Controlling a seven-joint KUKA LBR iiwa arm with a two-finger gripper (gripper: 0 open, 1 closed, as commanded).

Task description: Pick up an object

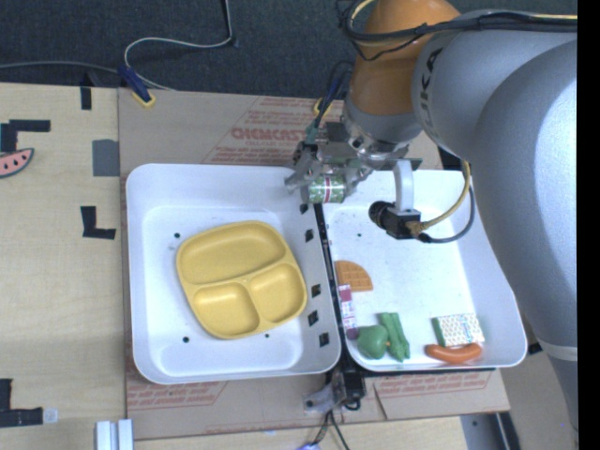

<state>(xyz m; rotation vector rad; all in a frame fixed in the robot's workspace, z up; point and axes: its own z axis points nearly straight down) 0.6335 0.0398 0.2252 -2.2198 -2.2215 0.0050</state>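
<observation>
Cardboard covers the tabletop (66, 251) under two bins; the hand (326, 181) grips a can (328, 192), lifted above the divider.

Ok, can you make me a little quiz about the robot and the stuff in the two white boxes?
1. True or false: the yellow tray with three compartments lies in the left bin.
2. Which of these lies in the right bin? A) a blue cup B) green vegetables C) a spoon
3. Fill in: the gripper is over the top end of the wall between the bins, and the small thing at its fingers is a green ____.

Key: 1 true. 2 B. 3 can.
</observation>
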